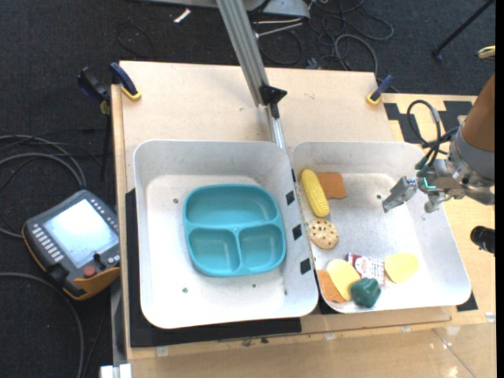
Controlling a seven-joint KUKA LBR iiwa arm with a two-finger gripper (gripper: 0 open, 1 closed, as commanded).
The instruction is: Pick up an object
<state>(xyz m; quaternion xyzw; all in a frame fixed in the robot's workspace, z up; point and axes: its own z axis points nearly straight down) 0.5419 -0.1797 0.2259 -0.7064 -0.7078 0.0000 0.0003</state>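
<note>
Camera view: gripper hangs over right bin, right side, fingers spread, nothing between them. You have targets nearby: corn and cookie by left wall, yellow pieces near edge. Left bin holds teal tray. Bench tan; cables on dark floor.

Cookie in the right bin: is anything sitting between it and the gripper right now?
Nothing visible. The gripper hovers over bare floor near the right bin's right side, and the cookie lies by the left wall. The corn sits above the cookie and the yellow pieces below, both off that line.
</note>
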